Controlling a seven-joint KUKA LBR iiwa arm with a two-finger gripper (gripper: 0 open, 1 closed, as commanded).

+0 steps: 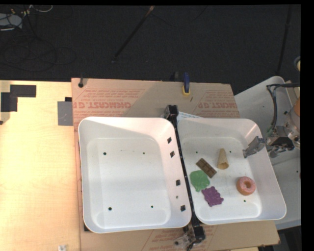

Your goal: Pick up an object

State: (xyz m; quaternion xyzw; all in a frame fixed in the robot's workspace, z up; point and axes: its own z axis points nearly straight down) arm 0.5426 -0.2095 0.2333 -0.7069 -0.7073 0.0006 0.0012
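Hand (251, 147) at right bin's (274, 196) edge; donut (246, 186) below it, apart.

Dark floor (98, 39) at top, black cables (19, 14) trailing in the left corner. Light wood counter (34, 171) at left with black square marks. Brown cardboard sheet (147, 98), printed lettering upside down, held by a blue clamp (186, 83) at the far edge. Bright, even light.
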